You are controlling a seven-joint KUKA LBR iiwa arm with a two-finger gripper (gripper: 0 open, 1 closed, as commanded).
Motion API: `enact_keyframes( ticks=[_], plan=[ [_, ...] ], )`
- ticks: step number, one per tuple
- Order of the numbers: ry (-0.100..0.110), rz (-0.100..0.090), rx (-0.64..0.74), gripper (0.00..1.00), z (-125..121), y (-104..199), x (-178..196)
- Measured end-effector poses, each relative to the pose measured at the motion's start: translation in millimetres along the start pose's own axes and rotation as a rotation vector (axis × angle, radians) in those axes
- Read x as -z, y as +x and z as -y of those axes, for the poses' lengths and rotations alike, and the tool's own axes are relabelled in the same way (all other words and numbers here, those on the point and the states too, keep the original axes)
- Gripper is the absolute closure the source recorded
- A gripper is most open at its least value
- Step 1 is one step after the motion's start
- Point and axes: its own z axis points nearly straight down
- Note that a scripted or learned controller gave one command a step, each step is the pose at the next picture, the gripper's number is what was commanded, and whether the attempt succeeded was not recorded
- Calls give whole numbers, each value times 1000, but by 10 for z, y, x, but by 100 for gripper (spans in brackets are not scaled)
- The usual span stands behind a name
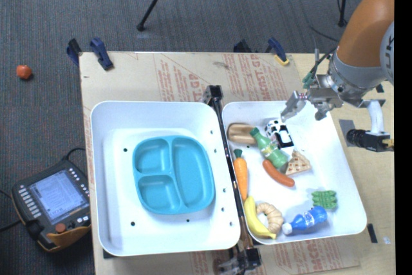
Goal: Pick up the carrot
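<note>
The carrot (241, 176), orange with a green top, lies lengthwise against the left wall of the right bin (344, 164), its tip pointing toward the front. My gripper (307, 109) hangs over the bin's far edge, up and to the right of the carrot and well apart from it. Its two fingers are spread open with nothing between them.
Around the carrot lie a green bottle (269, 146), a red sausage (278, 174), a banana (254, 219), a brown bun (240, 132), a black-and-white toy (279, 133), a waffle wedge (297, 164) and a blue bottle (308, 219). The left bin holds a blue divided plate (174, 174).
</note>
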Motion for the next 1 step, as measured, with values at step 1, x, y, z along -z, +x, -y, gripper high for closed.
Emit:
enact_keyframes(
  ticks=[1],
  plan=[
    [5,-1,-190,0,573,412,-1127]
  ],
)
